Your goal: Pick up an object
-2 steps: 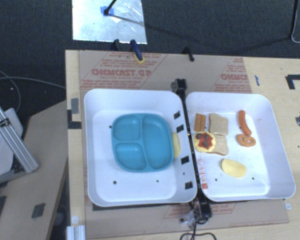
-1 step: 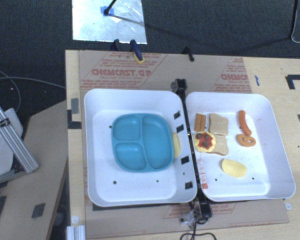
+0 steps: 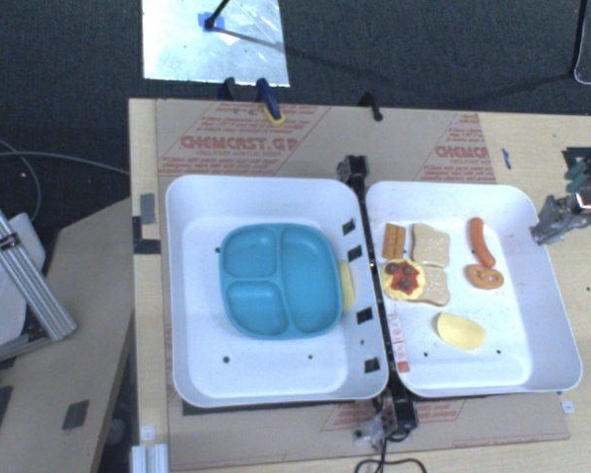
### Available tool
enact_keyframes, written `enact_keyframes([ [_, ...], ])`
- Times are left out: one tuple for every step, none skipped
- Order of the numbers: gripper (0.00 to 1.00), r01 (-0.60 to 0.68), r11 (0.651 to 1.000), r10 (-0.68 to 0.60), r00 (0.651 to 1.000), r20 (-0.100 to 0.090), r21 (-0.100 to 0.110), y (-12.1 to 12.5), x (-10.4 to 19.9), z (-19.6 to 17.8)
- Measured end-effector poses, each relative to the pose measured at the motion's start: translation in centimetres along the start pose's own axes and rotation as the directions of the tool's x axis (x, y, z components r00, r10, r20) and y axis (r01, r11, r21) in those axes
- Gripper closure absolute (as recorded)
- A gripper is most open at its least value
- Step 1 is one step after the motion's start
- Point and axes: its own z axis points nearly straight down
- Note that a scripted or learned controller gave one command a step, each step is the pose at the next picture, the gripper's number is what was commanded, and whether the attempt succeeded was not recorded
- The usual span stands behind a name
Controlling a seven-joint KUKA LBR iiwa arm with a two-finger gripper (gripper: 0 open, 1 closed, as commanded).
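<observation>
A: Checking bench layout. Two white bins side by side on a board w/ red print. Left bin (image 3: 192, 363) carries a blue tray (image 3: 279, 281), three compartments, one wide at the lower left, all bare. A pale yellow piece (image 3: 348, 285) sits just beside the tray's right edge, betw. tray and bin wall.

B: Right bin?

A: Right bin (image 3: 532, 353) carries the food items, grouped in its upper left half:
- cracker (image 3: 394, 241), tan, upright oblong, near the divider.
- bread (image 3: 431, 245), touching or just beside the cracker's right side.
- pizza slice (image 3: 412, 280), red topping, below cracker and bread, touching the bread's lower edge.
- sausage (image 3: 481, 240), orange-red, lying lengthwise, apart from the bread to the right.
- orange ring (image 3: 486, 278), just below the sausage; contact cannot be told.
- yellow chip (image 3: 460, 332), alone, lower centre of the bin, apart from the rest.

B: Gripper pos. and claw state?

A: Gripper (image 3: 563, 218) sits at the view's right, over the right bin's upper right rim, well apart from all items. Nearest item: sausage. Claw state: cannot tell, the grey parts are too small and blurred. Nothing is seen held.

B: Other items?

A: Shiny sheet (image 3: 215, 28) on the dark floor beyond the board. Metal frame (image 3: 20, 274) at far left.
</observation>
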Motion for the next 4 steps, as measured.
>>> enact_keyframes([
  [1.00,-0.009,1.000,0.009,1.000,0.009,-0.017,5.3,-4.1,-15.1],
  [1.00,-0.012,1.000,0.012,1.000,-0.001,0.015,0.7,-3.3,-0.4],
  [0.00,-0.010,1.000,0.010,1.000,0.003,0.001,0.9,-3.4,-1.0],
  [0.00,-0.017,1.000,0.017,1.000,0.004,0.005,-0.2,-9.3,2.6],
])
